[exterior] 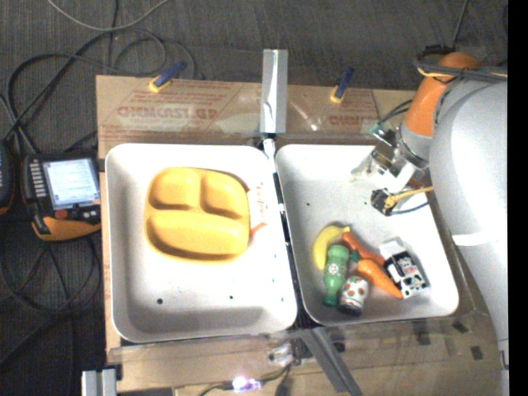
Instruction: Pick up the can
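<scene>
The can (pixel 353 294) is small and white with red and green print. It sits near the front of the right bin (pixel 323 176), touching a green bottle (pixel 335 271) on its left and an orange carrot (pixel 373 271) on its right. My gripper (pixel 386 180) hangs over the bin's back right corner, well behind the can and apart from every object. Nothing shows in its grasp.
A yellow banana (pixel 324 242) lies behind the bottle, and a white and black box (pixel 405 272) lies right of the carrot. The left bin (pixel 132 304) holds a yellow divided plate (pixel 198 213). The arm's grey body (pixel 478 188) overhangs the right bin's right side.
</scene>
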`<state>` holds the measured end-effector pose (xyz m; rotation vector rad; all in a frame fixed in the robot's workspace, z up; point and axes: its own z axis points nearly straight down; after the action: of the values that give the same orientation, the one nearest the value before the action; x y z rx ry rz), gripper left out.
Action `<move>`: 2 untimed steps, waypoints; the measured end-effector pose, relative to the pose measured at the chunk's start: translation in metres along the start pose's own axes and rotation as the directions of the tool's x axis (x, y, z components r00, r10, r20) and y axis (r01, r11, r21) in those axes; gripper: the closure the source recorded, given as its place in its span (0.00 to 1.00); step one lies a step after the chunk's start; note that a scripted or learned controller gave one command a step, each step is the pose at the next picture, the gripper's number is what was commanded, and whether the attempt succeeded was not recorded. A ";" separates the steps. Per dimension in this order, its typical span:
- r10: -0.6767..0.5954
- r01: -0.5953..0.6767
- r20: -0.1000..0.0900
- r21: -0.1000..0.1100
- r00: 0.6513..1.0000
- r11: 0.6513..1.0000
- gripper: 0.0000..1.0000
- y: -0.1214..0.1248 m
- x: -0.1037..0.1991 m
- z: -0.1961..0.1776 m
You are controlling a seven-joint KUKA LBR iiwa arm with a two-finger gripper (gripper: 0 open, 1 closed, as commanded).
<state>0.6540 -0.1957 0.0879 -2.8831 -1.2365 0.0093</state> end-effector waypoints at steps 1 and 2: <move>0.043 -0.043 -0.021 -0.008 0.999 0.999 0.00 -0.022 -0.032 -0.005; 0.041 -0.041 -0.010 -0.010 0.999 0.999 1.00 -0.022 -0.036 -0.011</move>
<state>0.6133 -0.2063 0.0993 -2.9131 -1.1799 -0.0105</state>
